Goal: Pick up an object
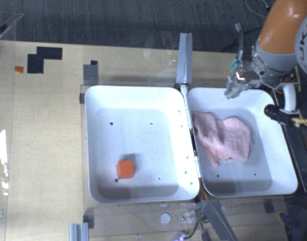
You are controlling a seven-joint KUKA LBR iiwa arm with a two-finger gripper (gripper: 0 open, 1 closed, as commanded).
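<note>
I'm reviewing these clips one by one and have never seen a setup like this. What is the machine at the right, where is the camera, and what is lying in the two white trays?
The picture comes from a single camera fixed above a bench, looking down at a slant. The grey machine with the orange band at the upper right is a robot arm reaching in from the right side. Its grasping part, the end effector, is above the far edge of the right bin; nothing is visible between its fingers, so it is holding nothing.

Two shallow white bins sit side by side. The left bin contains a small orange block near its front. The right bin contains a crumpled pink cloth roughly in its middle. The arm's job is to pick up an object, and neither one has been lifted.
</note>
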